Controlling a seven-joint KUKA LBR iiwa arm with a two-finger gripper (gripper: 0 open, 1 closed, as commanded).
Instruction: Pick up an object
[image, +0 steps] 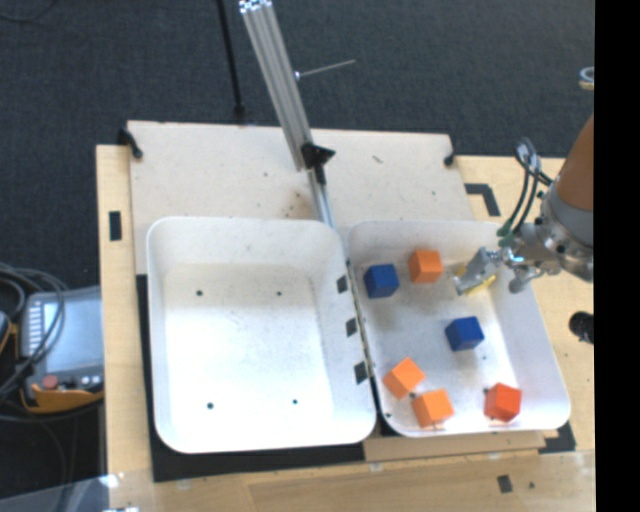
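The right bin holds several small blocks. Two are blue, one near the bin's left wall and one in the middle. An orange block lies at the back. Two more orange blocks sit at the front, and a red-orange one lies in the front right corner. My gripper hangs over the back right of this bin, open, with its fingers spread apart. A small yellow piece shows beside the left finger; whether they touch I cannot tell.
The left bin stands beside the right one, their walls meeting at the middle. A slanted metal pole rises from behind the bins. A pendant device with cables lies off the bench at the left.
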